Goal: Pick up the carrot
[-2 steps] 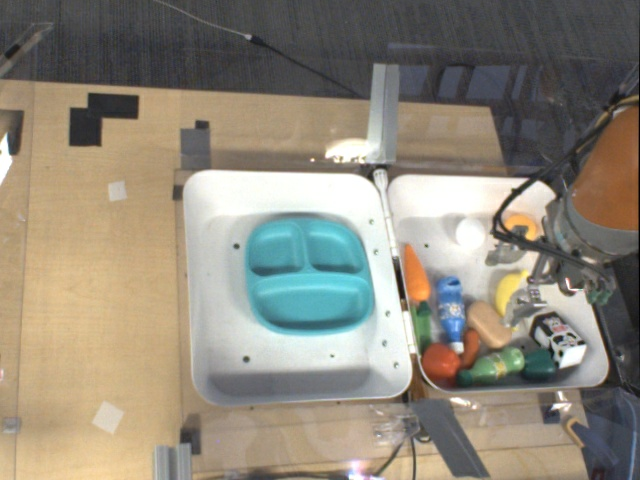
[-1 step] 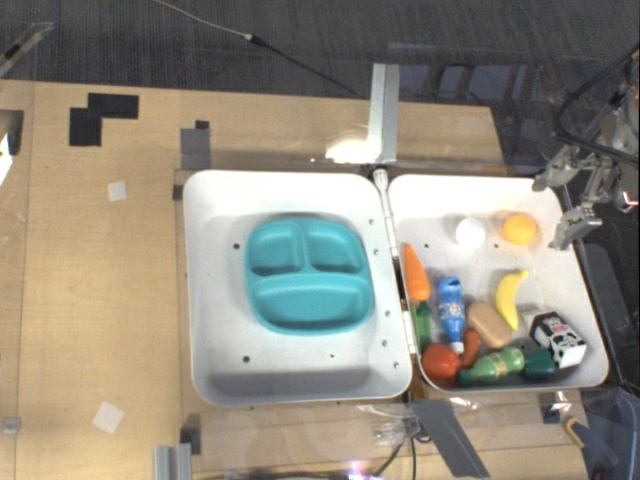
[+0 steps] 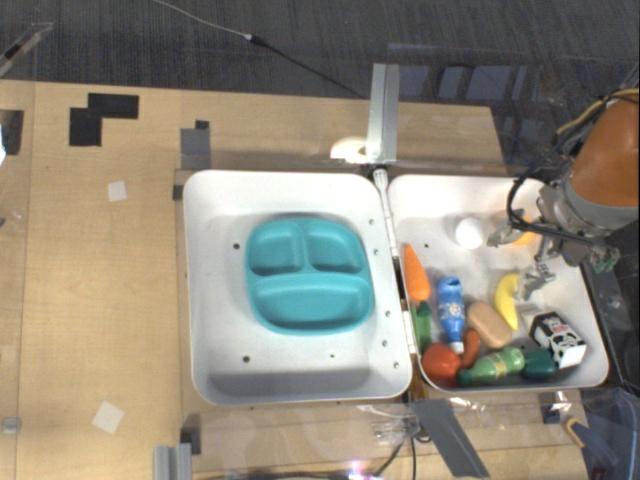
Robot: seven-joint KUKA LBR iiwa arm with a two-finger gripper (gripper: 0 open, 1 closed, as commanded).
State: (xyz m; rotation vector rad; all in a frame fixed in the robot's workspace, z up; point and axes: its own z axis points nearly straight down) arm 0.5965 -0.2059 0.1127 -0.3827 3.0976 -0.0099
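The carrot (image 3: 416,272) is orange with a green stub at its near end. It lies along the left wall of the right bin (image 3: 430,203), pointing away from me. My gripper (image 3: 521,257) hangs over the right half of that bin, well to the right of the carrot and apart from it. Its fingers (image 3: 498,237) are spread, and I see nothing held between them. The grey arm with its orange band (image 3: 608,163) comes in from the right above it.
Crowding the carrot are a blue bottle (image 3: 450,308), a red tomato (image 3: 441,363), a tan piece (image 3: 489,323), a banana (image 3: 508,298), a green bottle (image 3: 497,364) and a black-and-white carton (image 3: 559,337). A white ball (image 3: 468,232) sits farther back. The left bin (image 3: 215,268) holds a teal divided plate (image 3: 305,273).
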